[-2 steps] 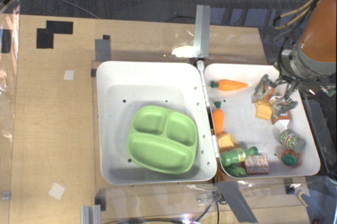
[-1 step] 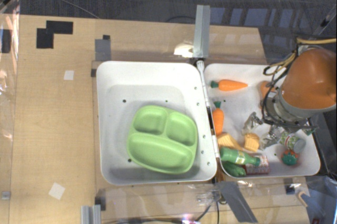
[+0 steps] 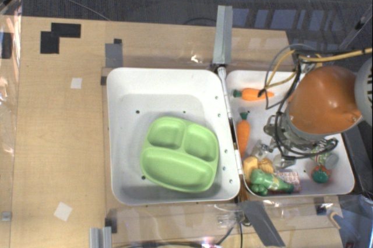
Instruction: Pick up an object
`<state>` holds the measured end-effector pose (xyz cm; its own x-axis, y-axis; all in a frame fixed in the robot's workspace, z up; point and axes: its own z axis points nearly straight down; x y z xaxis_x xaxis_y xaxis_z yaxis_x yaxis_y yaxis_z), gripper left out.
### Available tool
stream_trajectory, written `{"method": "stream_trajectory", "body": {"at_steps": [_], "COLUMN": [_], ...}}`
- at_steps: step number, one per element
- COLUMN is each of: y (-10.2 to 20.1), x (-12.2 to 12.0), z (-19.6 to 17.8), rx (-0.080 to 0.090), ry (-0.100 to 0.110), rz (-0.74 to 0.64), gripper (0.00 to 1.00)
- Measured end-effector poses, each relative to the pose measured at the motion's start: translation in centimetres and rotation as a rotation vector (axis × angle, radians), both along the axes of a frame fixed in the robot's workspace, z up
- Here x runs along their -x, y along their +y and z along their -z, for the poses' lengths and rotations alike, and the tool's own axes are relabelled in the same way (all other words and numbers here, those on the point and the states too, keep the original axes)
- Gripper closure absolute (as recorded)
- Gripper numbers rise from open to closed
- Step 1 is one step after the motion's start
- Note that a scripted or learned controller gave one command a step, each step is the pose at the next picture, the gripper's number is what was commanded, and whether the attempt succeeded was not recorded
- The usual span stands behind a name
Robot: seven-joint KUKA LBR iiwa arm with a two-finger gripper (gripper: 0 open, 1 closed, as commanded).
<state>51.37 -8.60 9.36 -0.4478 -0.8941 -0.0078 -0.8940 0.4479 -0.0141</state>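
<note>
My gripper (image 3: 278, 153) hangs low over the middle of the right bin (image 3: 348, 181), below the arm's orange band (image 3: 322, 100). Its tip is above a heap of toy food at the bin's front. An orange carrot (image 3: 252, 94) lies at the back of this bin. A second carrot (image 3: 242, 134) lies along the left wall. Just left of the gripper, at the front, sits a yellow piece (image 3: 252, 165), and in front of it a green vegetable (image 3: 266, 183). A pink and white packet (image 3: 289, 179) lies under the gripper's front side. To the right is a small red and green fruit (image 3: 320, 174).
The left bin (image 3: 122, 101) holds a green divided plate (image 3: 179, 153) toward its front. A metal post (image 3: 221, 37) stands behind the wall between the two bins. Yellow and black cables (image 3: 280, 66) loop over the back of the right bin.
</note>
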Motion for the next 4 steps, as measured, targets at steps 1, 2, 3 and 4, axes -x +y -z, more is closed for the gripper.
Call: {"method": "stream_trajectory", "body": {"at_steps": [1, 2, 3, 4], "y": [2.6, 0.0, 3.9, 5.4], "x": [-5.3, -0.5, -4.8, -14.0], "z": [-9.8, -0.2, -14.3, -17.0], "rx": [0.001, 0.003, 0.006, 0.003], "ry": [-0.003, 0.004, -0.004, 0.005], "rz": [-0.087, -0.276, -0.372, -0.554], "gripper": [1.0, 1.0, 1.0, 1.0]}}
